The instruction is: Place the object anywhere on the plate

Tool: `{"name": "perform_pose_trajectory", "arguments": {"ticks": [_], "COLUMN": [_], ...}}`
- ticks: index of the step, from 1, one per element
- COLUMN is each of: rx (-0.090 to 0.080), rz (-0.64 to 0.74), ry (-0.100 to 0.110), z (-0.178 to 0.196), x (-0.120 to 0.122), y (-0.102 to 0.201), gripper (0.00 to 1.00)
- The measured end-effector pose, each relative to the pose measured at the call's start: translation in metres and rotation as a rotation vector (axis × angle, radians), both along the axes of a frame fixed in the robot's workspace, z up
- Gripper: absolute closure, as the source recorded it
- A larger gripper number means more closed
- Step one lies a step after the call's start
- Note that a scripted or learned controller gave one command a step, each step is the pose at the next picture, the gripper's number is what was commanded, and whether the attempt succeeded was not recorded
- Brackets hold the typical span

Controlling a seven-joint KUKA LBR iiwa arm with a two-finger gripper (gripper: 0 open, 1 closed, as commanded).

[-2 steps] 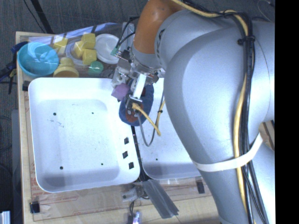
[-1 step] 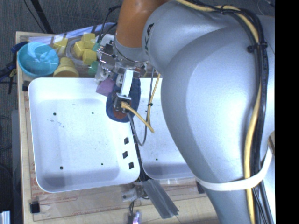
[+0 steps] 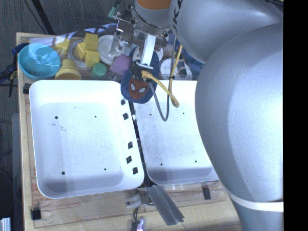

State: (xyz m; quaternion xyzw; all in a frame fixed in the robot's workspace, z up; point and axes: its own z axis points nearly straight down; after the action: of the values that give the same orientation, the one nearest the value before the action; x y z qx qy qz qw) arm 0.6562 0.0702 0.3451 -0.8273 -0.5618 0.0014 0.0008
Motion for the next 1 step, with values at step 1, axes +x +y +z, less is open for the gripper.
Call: {"name": "perform_pose_trajectory", "arguments": {"ticks": [1], "rx": [0.000], "rz": [0.151], "ry": [0.007], "z": [-0.0175], "x": [-0.0011], "y": [0.0729], "gripper": [1.00]}}
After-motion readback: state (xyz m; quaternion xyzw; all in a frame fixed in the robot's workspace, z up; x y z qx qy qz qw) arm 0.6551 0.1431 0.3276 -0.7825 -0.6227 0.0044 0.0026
